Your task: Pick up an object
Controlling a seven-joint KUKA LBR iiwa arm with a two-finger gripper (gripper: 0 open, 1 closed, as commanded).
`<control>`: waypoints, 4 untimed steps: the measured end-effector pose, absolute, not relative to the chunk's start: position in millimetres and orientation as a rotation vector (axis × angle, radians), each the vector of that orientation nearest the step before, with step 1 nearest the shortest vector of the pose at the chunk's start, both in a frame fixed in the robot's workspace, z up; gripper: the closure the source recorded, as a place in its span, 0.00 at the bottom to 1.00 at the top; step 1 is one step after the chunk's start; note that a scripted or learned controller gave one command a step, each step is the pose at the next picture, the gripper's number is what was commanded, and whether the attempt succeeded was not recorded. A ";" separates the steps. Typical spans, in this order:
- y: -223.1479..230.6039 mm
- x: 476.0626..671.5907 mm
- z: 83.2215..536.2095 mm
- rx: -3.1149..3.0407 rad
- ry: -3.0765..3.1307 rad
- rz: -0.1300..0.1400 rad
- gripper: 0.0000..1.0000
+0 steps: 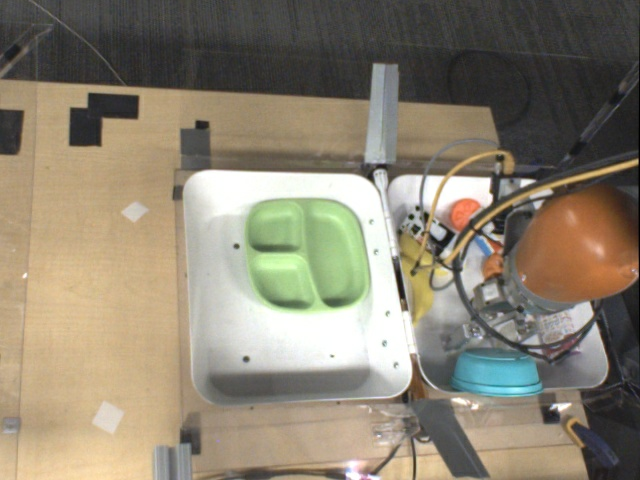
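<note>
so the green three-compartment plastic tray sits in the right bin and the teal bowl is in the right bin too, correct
Not quite. The camera view shows the green three-compartment plastic tray in the left white bin. The teal bowl is indeed in the right white bin.

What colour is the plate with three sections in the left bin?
Light green; the plate shows clearly in the camera view.
</note>
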State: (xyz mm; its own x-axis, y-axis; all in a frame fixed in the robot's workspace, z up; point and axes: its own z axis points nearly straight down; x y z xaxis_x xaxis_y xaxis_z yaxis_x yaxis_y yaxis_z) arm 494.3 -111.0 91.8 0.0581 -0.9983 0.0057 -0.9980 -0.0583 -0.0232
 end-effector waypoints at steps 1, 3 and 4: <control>-111.3 492.3 91.0 -2.046 2.371 -0.024 0.00; -86.7 497.1 103.8 -2.282 2.125 -0.034 1.00; -65.4 541.3 188.9 -2.194 2.232 -0.014 1.00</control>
